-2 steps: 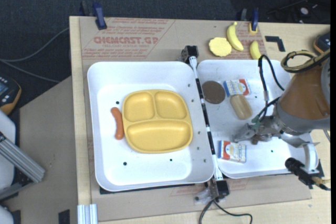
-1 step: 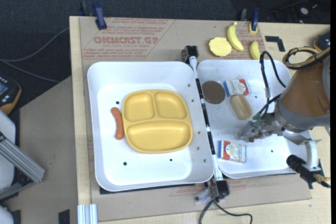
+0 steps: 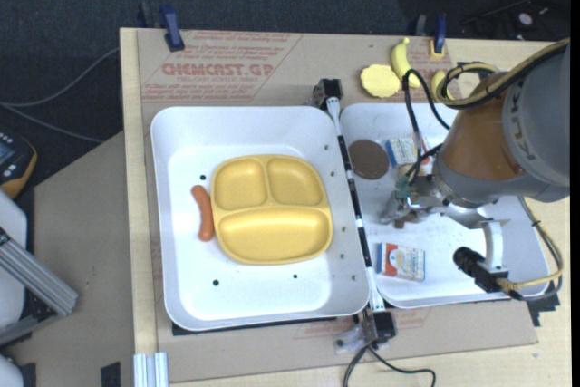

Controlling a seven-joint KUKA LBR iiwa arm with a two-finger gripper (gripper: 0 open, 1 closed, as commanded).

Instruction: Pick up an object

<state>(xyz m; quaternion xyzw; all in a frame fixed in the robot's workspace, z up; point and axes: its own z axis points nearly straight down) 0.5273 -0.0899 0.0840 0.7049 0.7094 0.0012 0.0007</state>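
My gripper [image 3: 401,206] is low in the right bin [image 3: 444,284], near its left wall, with the grey arm reaching in from the right. A brown round disc [image 3: 368,158] lies just up and left of it. A small blue and white packet [image 3: 399,149] sits beside the disc, partly under the arm's cables. A red, white and blue carton [image 3: 401,261] lies flat below the gripper, apart from it. I see nothing between the gripper's tips.
The left bin [image 3: 172,222] holds a yellow divided plate [image 3: 271,208] with an orange sausage [image 3: 204,212] along its left side. On the bench behind the right bin lie a yellow lump [image 3: 381,81] and a small banana [image 3: 400,57].
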